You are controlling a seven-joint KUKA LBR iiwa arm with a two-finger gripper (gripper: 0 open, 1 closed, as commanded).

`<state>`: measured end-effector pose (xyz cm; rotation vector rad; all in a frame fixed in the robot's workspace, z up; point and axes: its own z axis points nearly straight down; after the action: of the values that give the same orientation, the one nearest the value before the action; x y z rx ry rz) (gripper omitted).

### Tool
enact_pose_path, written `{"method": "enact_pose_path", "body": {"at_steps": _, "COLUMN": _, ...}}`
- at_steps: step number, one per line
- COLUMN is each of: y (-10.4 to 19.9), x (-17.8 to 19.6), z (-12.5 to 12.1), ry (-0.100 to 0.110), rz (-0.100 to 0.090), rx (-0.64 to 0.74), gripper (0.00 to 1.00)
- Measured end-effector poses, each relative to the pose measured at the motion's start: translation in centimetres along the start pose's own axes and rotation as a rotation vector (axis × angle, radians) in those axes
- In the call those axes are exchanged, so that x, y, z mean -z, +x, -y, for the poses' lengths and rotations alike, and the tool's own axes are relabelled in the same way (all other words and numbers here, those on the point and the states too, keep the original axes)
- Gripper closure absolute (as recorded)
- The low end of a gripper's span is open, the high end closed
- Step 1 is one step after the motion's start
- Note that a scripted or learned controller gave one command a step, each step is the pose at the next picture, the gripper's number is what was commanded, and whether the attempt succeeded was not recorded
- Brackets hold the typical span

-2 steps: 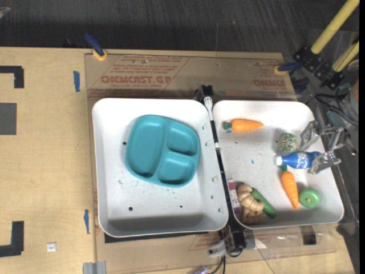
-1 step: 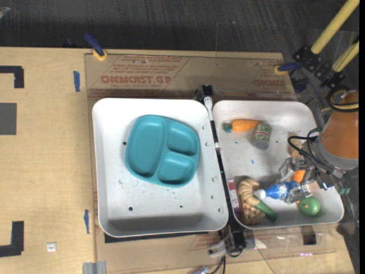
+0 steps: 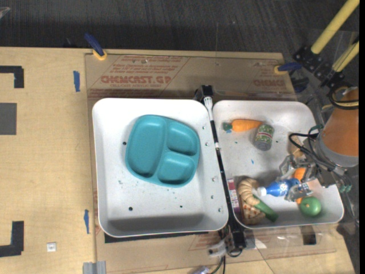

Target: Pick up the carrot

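Observation:
The carrot (image 3: 245,125), orange with a green tip at its left end, lies on its side in the upper part of the right bin (image 3: 296,114). My gripper (image 3: 295,177) hangs low at the right side of that bin, well to the lower right of the carrot and apart from it. It sits just above a blue and white bottle (image 3: 276,190). The arm's orange band (image 3: 344,133) is above it at the right edge.
A small grey-green can (image 3: 263,136) stands right beside the carrot. A green apple (image 3: 311,206), a tan bread-like piece (image 3: 247,192) and a green item (image 3: 266,212) crowd the bin's lower part. The left bin (image 3: 114,181) holds a teal divided plate (image 3: 162,149).

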<state>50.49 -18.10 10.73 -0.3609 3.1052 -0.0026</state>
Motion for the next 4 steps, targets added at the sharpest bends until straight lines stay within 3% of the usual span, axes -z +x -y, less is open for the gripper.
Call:
{"method": "enact_pose_path", "body": {"at_steps": 1, "y": -2.5, "x": 8.0, "z": -13.4, "ry": -0.006, "rz": -0.002, "rx": 0.192, "gripper": 1.00}}
{"method": "enact_pose_path", "body": {"at_steps": 2, "y": -2.0, "x": 17.8, "z": -3.9, "ry": 0.000, "rz": -0.003, "rx": 0.470, "gripper": 1.00}}
{"method": "enact_pose_path", "body": {"at_steps": 3, "y": -2.0, "x": 17.7, "z": -4.0, "ry": -0.003, "rz": -0.004, "rx": 0.473, "gripper": 0.00}}
{"method": "enact_pose_path", "body": {"at_steps": 4, "y": -0.4, "x": 2.2, "z": -2.0, "ry": -0.017, "rz": -0.016, "rx": 0.614, "gripper": 0.00}}
